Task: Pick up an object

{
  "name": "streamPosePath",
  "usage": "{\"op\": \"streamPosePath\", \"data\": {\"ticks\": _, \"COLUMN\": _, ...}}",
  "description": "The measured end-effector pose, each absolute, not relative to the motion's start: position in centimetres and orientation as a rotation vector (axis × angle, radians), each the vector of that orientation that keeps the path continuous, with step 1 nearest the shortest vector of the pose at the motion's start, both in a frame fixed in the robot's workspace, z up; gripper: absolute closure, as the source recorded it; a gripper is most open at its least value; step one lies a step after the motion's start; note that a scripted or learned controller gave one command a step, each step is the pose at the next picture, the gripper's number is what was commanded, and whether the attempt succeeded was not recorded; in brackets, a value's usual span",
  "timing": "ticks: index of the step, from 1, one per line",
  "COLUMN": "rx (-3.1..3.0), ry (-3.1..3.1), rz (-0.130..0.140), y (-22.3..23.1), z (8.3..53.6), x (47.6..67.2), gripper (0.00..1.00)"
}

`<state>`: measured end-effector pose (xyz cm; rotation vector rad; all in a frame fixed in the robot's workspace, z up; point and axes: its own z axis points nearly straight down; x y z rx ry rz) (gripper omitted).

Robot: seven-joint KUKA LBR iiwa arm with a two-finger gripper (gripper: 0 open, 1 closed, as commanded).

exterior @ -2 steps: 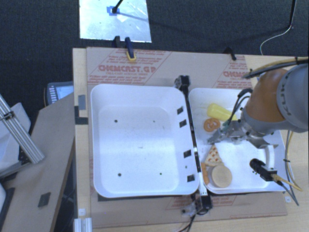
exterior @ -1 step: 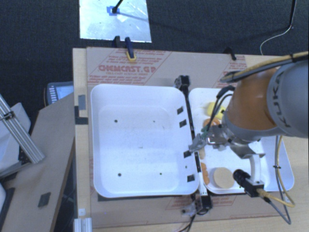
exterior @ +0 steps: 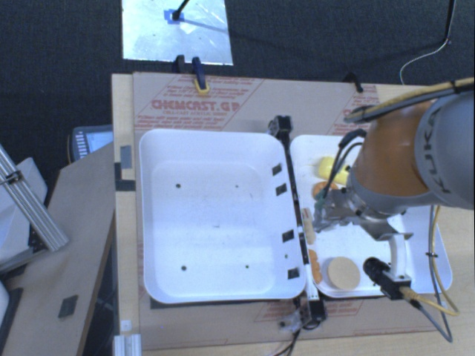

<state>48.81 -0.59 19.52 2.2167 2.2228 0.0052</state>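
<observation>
Progress looks early: nothing is visibly lifted. The arm [exterior: 415, 150] reaches in from three o'clock and hangs low over the right bin [exterior: 423, 277], with the gripper [exterior: 326, 213] near that bin's nine o'clock wall; whether it is open or grasping anything cannot be told, since the wrist hides it. A yellow object [exterior: 327, 167] lies at the bin's twelve o'clock, an orange piece [exterior: 320, 190] just beside the gripper, and a tan round disc [exterior: 344, 272] at six o'clock. The left bin [exterior: 215, 213] sits alongside. Grasping and lifting seem left to do.
</observation>
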Motion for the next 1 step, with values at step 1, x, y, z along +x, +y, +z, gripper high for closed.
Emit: {"op": "streamPosePath", "data": {"ticks": 1, "rx": 2.208, "ry": 2.223, "rz": 0.015, "y": 0.29, "z": 29.27, "x": 50.13, "gripper": 1.0}}
